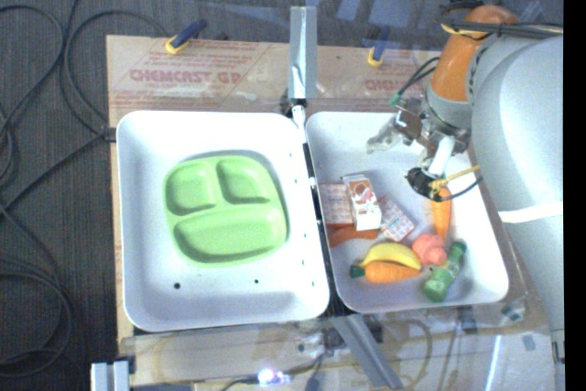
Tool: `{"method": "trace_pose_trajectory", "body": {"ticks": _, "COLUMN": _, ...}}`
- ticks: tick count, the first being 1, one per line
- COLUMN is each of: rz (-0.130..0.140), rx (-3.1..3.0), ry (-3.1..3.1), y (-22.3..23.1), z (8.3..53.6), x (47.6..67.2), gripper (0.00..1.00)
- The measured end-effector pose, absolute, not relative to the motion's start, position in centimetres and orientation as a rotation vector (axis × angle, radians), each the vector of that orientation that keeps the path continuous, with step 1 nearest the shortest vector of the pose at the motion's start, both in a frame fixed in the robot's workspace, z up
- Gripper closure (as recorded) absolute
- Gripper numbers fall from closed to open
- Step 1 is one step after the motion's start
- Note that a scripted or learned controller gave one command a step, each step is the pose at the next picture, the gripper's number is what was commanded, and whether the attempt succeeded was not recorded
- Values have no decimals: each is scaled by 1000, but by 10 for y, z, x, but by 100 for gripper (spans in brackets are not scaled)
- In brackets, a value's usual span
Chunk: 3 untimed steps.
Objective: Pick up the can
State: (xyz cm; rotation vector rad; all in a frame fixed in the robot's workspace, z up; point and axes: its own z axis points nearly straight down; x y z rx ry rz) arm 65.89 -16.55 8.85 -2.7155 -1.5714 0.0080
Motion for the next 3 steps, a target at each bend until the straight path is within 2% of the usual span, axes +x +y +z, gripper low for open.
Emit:
{"method": "trace_pose_trajectory", "body": {"ticks": 1, "rz": -4, "rx": -2808, "ry": -1426, "y": -139, "z": 90, "x": 620, "gripper": 0}}
{"method": "trace_pose_trajectory", "body": {"ticks": 2, "rz": 41, "rx": -2789, "ry": -1386, "y": -171, "z": 88, "x": 664, "gripper": 0}}
{"method": "trace_pose_trajectory", "body": {"ticks": 3, "rz": -7, "rx": -2977, "ry": -1011, "y": -139, "z": 89, "x": 623, "gripper": 0}}
